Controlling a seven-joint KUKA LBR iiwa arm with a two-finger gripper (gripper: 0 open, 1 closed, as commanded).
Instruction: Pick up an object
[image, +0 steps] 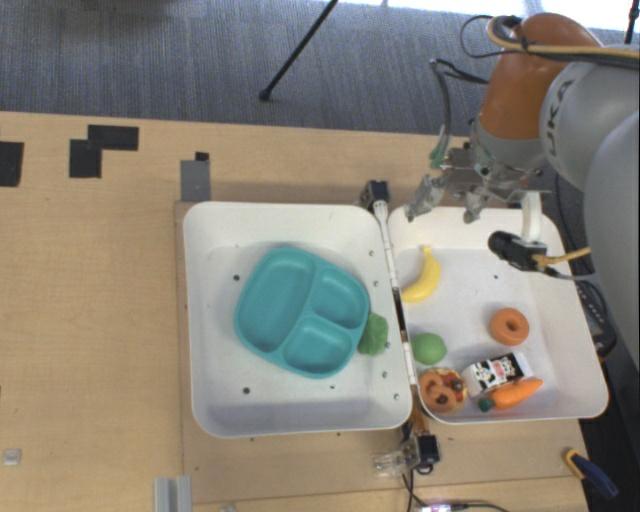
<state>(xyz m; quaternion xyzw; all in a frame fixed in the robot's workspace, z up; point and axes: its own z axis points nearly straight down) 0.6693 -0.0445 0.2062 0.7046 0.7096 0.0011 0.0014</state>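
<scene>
From the overhead camera, the gripper (447, 204) is hanging open and empty over the right bin's (570, 320) far rim, with the banana (423, 279) lying just below. It's risking clipping the divider (393, 290) beside it. Doughnut (509, 326), carrot (512, 393) and teal plate (302, 311) are sitting well clear

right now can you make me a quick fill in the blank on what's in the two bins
1. The teal divided plate lies in the ____ bin.
2. The banana is coloured ____.
3. Beside the milk carton lies an orange ____, near the right bin's front edge.
4. The claw hangs over the ____ edge of the right bin.

Missing words: left; yellow; carrot; far
</scene>
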